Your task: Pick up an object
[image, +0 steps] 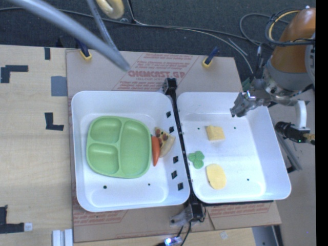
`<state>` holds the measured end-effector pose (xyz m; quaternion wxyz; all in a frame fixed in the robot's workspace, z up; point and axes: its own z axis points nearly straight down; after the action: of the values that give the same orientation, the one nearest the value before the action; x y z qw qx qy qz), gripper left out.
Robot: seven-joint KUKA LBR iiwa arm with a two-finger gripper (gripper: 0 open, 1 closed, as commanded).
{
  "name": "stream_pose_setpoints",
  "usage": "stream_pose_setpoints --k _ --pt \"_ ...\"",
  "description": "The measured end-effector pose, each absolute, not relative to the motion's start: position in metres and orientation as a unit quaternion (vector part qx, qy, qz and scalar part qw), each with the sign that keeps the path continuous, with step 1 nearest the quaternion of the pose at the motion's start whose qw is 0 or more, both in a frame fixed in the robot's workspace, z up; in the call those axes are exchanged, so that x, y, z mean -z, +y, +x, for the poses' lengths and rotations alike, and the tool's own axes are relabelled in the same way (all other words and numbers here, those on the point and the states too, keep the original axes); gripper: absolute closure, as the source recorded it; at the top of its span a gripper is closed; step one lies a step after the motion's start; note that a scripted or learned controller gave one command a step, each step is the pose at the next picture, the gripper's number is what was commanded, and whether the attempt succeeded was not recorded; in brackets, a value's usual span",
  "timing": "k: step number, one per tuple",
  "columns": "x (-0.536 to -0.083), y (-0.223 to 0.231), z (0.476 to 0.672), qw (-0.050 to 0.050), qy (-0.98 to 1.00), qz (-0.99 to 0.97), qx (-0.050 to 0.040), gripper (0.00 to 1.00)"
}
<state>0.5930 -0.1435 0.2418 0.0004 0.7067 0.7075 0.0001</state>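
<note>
Over the right bin (274, 188), near its 1 o'clock corner, hangs the gripper (239, 109). It is dark and small from up here, and I cannot tell if it is apart or together. Nothing can be seen held in it.

Three little things lie in that bin. A yellow cheese block (215, 133) sits near the middle, at about 8 o'clock from the gripper and closest to it. A green broccoli bit (196, 159) lies lower, by the wall between the bins. A yellow oval piece (216, 177) lies lowest, toward 6 o'clock.

The left bin (123, 196) has a green plate (118, 146), with a carrot (156, 151) touching the plate's 3 o'clock edge and a pizza slice (165, 140) just beside the carrot.

I think the step now is reaching down for one thing. The cheese block looks like the best pick, because it is near and has bare floor all around it. To do it well, the arm should come straight down over the block's middle, then squeeze its flat sides.

The block is nearly square, so it has no real long side. Its edges sit a little turned from the bin walls. The oval piece is longer, and runs from 12 to 6 o'clock.
</note>
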Motion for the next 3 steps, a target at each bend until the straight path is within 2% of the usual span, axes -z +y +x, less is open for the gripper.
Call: stream_pose_setpoints --k 3 --pt "-0.244 0.02 0.604 -0.001 0.709 0.705 0.0 1.0"
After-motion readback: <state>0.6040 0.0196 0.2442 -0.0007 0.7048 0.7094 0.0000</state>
